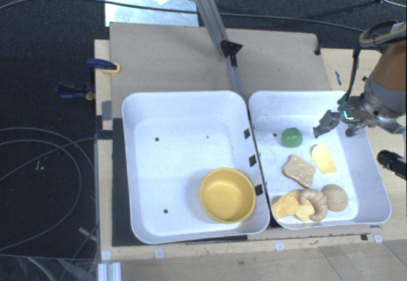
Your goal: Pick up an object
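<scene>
**Yellow wedge lies just below the gripper**

Yellow and pale, the wedge (324, 159) rests flat on the floor of the right bin (375, 203), and it is the nearest thing to the gripper (337, 122). From the gripper it lies a short way toward the bottom of the view and slightly left — close, but not touching. Its long axis runs on a slant, from upper left to lower right in the picture, with the narrower end pointing up toward the gripper.

The gripper hangs over the upper part of the right bin, near the far wall; one dark finger juts out to the left, and whether the fingers are spread or pressed together I cannot tell. Nothing can be seen between them.

A green ball (292, 137) sits to the gripper's left and a little lower, somewhat farther off than the wedge. A tan cracker (299, 170) lies beside the wedge on its left, near but apart, so a drop onto the wedge would probably need care on that side. For a clean grasp the fingers would best close across the wedge's short width — that is, square to its slanted length.
</scene>
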{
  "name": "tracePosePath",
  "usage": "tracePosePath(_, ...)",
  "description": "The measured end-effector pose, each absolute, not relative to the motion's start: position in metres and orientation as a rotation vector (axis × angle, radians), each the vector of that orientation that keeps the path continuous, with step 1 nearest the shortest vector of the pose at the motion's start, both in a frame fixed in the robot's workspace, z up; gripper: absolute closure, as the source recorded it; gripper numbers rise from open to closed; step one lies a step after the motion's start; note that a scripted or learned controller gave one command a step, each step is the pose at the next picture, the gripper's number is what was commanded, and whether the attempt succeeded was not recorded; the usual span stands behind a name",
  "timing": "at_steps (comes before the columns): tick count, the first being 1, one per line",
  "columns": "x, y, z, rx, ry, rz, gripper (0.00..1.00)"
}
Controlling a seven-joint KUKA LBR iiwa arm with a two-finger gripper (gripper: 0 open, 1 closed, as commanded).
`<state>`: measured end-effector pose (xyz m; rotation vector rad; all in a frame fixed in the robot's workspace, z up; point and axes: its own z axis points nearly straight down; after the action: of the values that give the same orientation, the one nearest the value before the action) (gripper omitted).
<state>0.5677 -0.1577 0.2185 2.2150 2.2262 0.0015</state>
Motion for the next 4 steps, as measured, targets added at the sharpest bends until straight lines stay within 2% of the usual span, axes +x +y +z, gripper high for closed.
tracePosePath(1, 0.568, -0.158, 0.219, 2.215, 2.226, 0.002, 0.0)
tracePosePath(3, 0.581, -0.155, 0.114, 2.22, 2.224, -0.002, 0.0)
tracePosePath(4, 0.582, -0.154, 0.09, 2.22, 2.22, 0.001, 0.0)
